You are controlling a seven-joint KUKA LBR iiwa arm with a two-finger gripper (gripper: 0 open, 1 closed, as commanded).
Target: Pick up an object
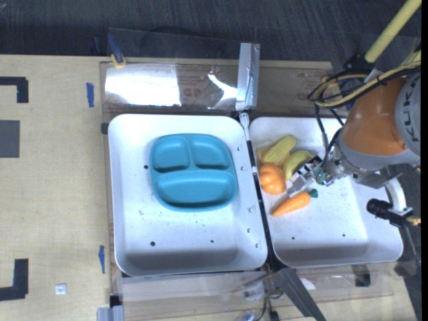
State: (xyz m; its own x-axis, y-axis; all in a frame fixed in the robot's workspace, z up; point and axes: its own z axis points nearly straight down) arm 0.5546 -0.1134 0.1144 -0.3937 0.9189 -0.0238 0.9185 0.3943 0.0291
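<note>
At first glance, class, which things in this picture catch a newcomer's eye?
The blue divided plastic plate lies alone in the left white bin. In the right white bin, a yellow corn cob, an orange round fruit and an orange carrot cluster beside the arm's gripper.

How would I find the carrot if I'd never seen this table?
Look in the right white bin, next to the one with the blue plate. Near its left wall lies a small pile of toy food. The carrot is lowest: long, pointed and orange, unlike the round orange fruit.

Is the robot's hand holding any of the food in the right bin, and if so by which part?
It cannot be told: the hand sits among the yellow banana and orange carrot.
</note>
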